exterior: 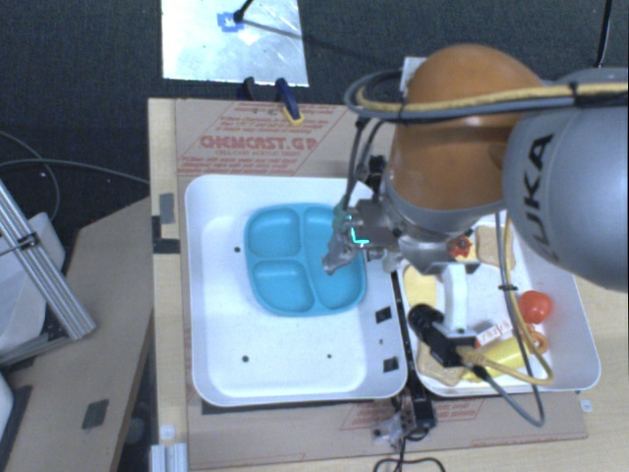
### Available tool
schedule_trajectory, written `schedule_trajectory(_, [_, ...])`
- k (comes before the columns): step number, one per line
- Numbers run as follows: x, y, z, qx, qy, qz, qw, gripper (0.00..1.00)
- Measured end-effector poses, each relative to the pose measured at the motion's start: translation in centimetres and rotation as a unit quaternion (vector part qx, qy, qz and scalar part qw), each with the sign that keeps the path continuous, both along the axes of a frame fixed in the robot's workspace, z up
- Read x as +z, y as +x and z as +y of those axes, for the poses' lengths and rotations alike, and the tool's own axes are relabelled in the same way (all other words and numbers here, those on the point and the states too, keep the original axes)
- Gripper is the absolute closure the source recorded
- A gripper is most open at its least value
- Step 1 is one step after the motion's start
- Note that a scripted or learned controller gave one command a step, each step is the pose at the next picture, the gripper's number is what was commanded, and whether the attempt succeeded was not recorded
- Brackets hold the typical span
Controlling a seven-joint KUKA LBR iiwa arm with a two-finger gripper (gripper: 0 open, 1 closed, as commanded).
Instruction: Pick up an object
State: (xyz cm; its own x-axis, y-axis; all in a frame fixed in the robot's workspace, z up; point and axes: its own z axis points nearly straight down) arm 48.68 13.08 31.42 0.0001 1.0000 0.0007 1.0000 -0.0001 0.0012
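Note:
A blue divided plate (pixel 295 268) lies flat in the left white bin (pixel 221 362). My gripper (pixel 342 254) hangs over the plate's right edge, near the wall between the two bins. The big grey and orange arm hides much of the right bin (pixel 582 362). In that bin's visible part lie a red ball (pixel 536 306), a yellow piece (pixel 506 355), a pale yellow slab (pixel 421 288) and a tan piece (pixel 488 244). I see nothing held in the gripper.
A brown cardboard sheet (pixel 260 141) lies under both bins. A shiny metal plate (pixel 231 28) sits on the dark floor behind, and a blue clip (pixel 287 99) at the cardboard's far edge. An aluminium frame (pixel 39 273) stands at the left.

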Motion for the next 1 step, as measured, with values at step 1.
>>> schedule_trajectory(1, [-20.64, 2.22, 1.01, 0.001, -0.0008, 0.002, 1.0, 0.0])
